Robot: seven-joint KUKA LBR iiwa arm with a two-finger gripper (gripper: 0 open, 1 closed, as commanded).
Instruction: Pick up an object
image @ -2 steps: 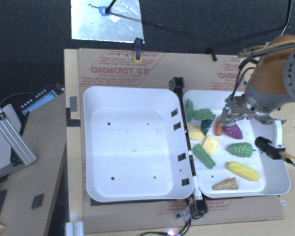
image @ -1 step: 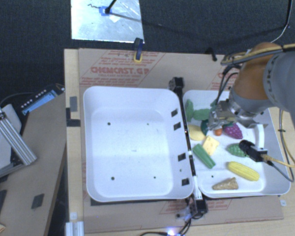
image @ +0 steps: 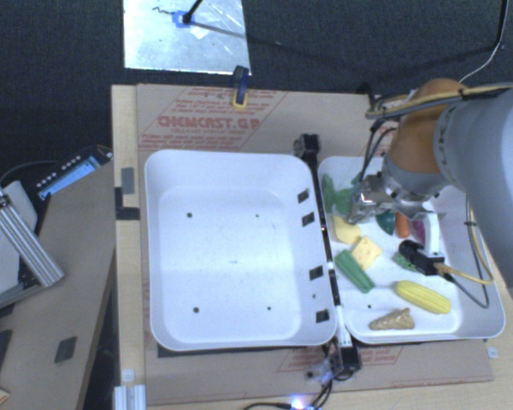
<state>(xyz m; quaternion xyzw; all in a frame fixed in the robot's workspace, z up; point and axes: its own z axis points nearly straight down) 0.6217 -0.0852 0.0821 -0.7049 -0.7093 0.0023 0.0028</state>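
The right bin (image: 487,319) holds several toy foods. Among them are a yellow corn cob (image: 423,297), a green pod (image: 355,272), a yellow cheese wedge (image: 366,251), a tan piece (image: 392,319) and an orange carrot (image: 402,225). My gripper (image: 363,203) is down in the bin's back left part, just above a pale yellow piece (image: 346,230) and beside a green leafy item (image: 333,191). The wrist and orange band (image: 419,143) hide the items behind it. I see nothing lifted.
The left white bin (image: 231,246) sits beside the right one, with black clips (image: 312,220) along the shared wall. A black connector with a yellow cable (image: 421,260) hangs over the right bin. Cardboard (image: 214,118) lies beneath both bins.
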